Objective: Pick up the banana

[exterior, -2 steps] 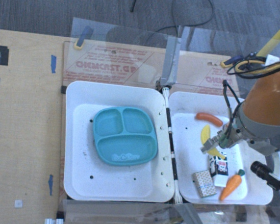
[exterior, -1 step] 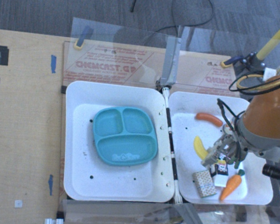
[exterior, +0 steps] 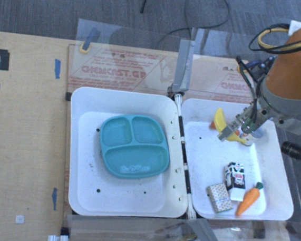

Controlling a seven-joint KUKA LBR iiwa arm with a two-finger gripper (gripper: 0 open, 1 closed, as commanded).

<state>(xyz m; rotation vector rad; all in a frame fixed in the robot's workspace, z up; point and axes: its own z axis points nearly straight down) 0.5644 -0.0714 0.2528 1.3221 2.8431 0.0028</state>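
Camera view is showing one banana (exterior: 220, 120) lying at the far end of the right bin (exterior: 285, 178), with the gripper (exterior: 238, 129) hanging just beside it — whether its jaws are gripping anything I cannot tell. Nearer in that bin are lying one carrot (exterior: 248, 200), one small carton (exterior: 235, 179) and one patterned block (exterior: 220, 197). One teal divided plate (exterior: 133, 146) is sitting in the left bin (exterior: 82, 137).

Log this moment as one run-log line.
task: pick up banana | gripper: over banana in right bin | grasp: unconfirmed | left bin: teal plate
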